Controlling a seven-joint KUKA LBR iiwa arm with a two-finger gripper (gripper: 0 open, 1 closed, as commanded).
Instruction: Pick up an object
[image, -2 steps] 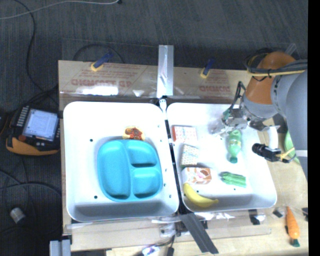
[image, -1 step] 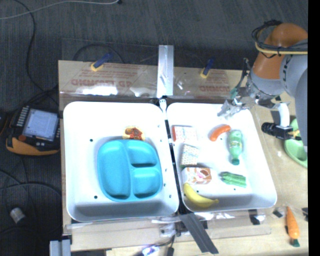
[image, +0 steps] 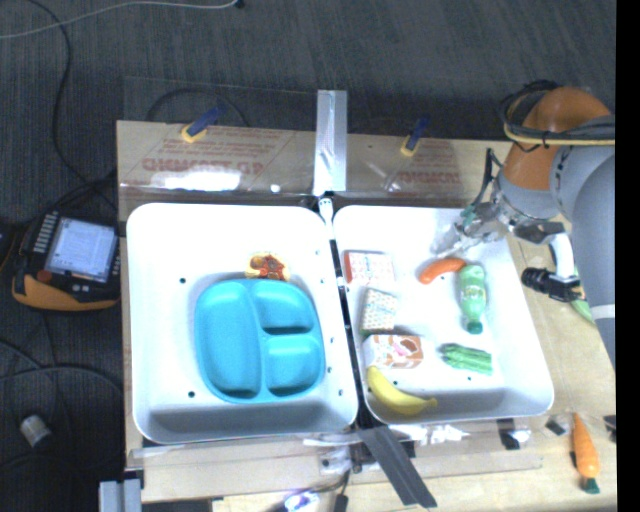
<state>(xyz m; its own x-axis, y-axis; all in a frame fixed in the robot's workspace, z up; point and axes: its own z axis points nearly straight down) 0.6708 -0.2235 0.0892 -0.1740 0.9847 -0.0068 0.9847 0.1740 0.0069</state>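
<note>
- The bench (image: 140, 160) is a pale wooden board on dark carpet, with clear plastic sheeting clipped along its far edge.
- Two shallow white bins sit on it side by side, rims touching along the middle. Both are smooth, glossy plastic with rounded corners.
- The left bin (image: 160, 300) is mostly taken up by a blue tray (image: 258, 338), a rounded, matte piece with three compartments. Bare white floor runs around the tray on every side, widest on the left.
- A small orange and yellow toy (image: 267, 266) lies just beyond the tray's far edge, touching or almost touching it.
- The right bin (image: 520, 350) holds the pickable things. Its right-hand strip and far left corner are bare floor.
- A curved yellow banana (image: 398, 394) lies against the near wall.
- A green bottle (image: 472, 295), smooth and see-through, lies on its side near the middle right.
- Three small printed cartons run down the left wall: one patterned red and white (image: 368, 267), one checked (image: 379, 310), one with a red picture (image: 393, 351).
- A ridged green vegetable (image: 467, 358) lies near the bottle's lower end.
- An orange carrot-shaped piece (image: 441, 269) lies just left of the bottle's top.
- The grey arm with its orange band comes in at the upper right. The gripper (image: 462, 232) hangs over the bin's far right corner, close above the carrot piece. Its fingers blur together, so I cannot tell whether they are apart or closed, and nothing is seen between them.
</note>
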